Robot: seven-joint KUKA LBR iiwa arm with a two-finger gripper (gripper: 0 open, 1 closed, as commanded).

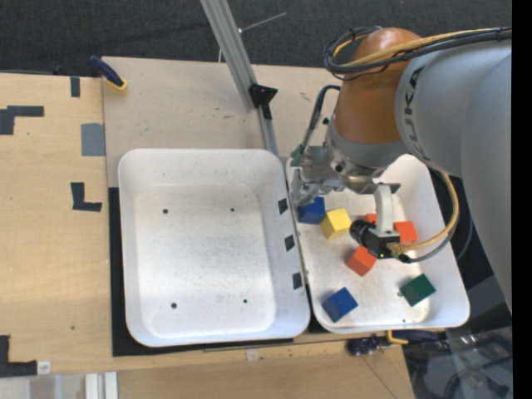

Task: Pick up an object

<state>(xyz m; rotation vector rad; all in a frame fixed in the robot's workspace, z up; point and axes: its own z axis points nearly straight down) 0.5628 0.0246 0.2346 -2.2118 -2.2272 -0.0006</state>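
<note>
Camera view: gripper just above blue cube.

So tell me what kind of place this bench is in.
Probably a robotics lab set up for grasping trials: a grey and orange arm reaches over two white bins, small coloured blocks lie in the right one, and tape marks dot the wooden bench.

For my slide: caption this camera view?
KUKA arm reaches over right bin of colored blocks, beside the left bin.
</note>
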